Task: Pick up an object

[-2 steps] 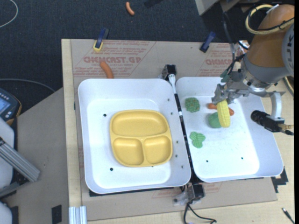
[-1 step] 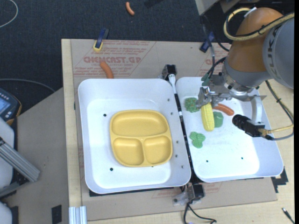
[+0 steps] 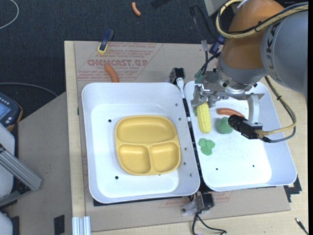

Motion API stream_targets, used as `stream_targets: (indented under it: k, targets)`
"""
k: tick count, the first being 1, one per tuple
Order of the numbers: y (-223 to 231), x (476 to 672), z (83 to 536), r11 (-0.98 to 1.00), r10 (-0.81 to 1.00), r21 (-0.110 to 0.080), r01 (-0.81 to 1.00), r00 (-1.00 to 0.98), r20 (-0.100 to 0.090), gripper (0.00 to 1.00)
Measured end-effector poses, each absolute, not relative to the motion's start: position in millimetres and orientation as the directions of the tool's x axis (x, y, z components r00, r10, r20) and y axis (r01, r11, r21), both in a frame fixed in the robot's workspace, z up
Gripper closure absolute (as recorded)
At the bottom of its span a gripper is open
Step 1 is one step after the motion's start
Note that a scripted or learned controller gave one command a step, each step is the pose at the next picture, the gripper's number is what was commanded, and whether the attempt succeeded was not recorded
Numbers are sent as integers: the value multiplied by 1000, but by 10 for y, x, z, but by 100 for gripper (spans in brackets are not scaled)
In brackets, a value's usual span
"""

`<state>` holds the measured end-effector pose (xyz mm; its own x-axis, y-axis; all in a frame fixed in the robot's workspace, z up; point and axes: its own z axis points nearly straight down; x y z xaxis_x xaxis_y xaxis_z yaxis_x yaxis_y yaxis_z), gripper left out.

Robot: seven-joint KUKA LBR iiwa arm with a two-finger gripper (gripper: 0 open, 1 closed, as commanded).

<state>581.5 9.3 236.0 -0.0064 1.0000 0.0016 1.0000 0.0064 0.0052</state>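
Note:
In the right bin (image 3: 254, 173) a yellow corn cob (image 3: 203, 118) lies near the left wall, pointing toward me. My gripper (image 3: 204, 98) hangs just above the cob's far end, under the grey and orange wrist. An orange sausage (image 3: 230, 111) lies to the right of the cob, with a green round toy (image 3: 224, 126) just below it. A green leafy toy (image 3: 207, 146) sits lower down near the left wall. The wrist hides the bin's far part.
The left bin (image 3: 98, 170) holds a yellow divided plate (image 3: 146, 144). On the cardboard behind the bins lie an orange sausage (image 3: 112, 73) and a yellow and blue clip (image 3: 104, 43). A black cable end (image 3: 244, 127) hangs over the right bin.

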Motion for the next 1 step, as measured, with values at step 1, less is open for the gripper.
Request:
stream_targets:
  k: [1]
  targets:
    - [62,5796,2139,-1,1000,-5,1000,1,0,100]
